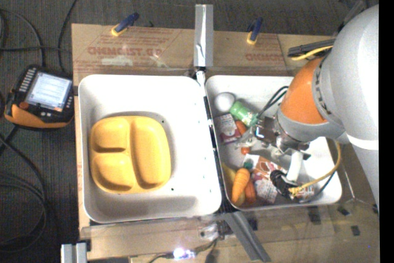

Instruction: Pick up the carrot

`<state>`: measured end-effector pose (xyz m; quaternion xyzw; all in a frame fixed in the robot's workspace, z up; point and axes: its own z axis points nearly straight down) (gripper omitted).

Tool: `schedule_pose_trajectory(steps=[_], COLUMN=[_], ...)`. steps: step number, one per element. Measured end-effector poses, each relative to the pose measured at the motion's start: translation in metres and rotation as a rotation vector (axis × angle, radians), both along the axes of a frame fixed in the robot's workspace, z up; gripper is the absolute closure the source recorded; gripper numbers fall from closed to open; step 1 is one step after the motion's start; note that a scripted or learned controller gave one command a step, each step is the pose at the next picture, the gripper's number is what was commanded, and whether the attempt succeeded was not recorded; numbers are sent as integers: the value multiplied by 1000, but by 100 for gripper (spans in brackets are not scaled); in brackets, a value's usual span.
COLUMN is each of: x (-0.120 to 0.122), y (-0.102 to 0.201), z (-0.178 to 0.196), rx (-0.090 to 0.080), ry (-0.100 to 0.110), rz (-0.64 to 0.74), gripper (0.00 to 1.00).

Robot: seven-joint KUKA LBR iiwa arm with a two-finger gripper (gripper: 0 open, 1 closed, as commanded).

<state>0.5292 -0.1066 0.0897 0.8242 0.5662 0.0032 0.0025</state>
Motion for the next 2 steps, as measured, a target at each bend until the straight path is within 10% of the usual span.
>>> schedule_pose_trajectory(steps=[1, 2], x=[0, 55], y=[-1, 50], z=[9, 93], rx=[-3, -5], ry=[-1, 12], rz=[0, -257], gripper=[100, 100])
